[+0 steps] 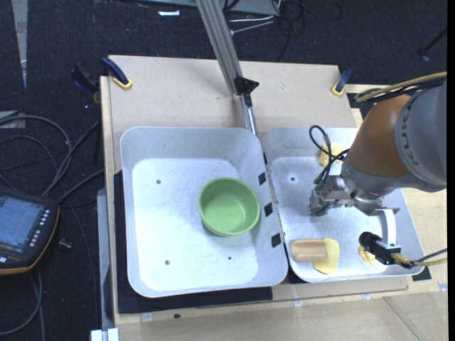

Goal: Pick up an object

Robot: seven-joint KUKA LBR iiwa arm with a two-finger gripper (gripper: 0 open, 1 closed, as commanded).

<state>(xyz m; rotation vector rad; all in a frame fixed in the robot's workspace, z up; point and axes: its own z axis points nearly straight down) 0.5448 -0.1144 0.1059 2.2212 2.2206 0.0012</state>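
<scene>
My gripper (318, 203) hangs low over the middle of the right bin (298, 168), beneath the grey arm with its orange band. A tan wooden block (308, 250) lies on its side near that bin's front edge. It touches a pale yellow piece (329, 263), and both lie apart from the gripper, nearer the front. I see nothing between the fingers. A green bowl (229, 206) stands upright in the middle of the left bin (153, 190).
A slanted metal pole (222, 41) comes down from the back to the seam between the bins. Clamps sit at the bench's back corners (117, 73). A small yellow bit (325, 156) peeks out by the arm's upper left; I cannot tell what it is.
</scene>
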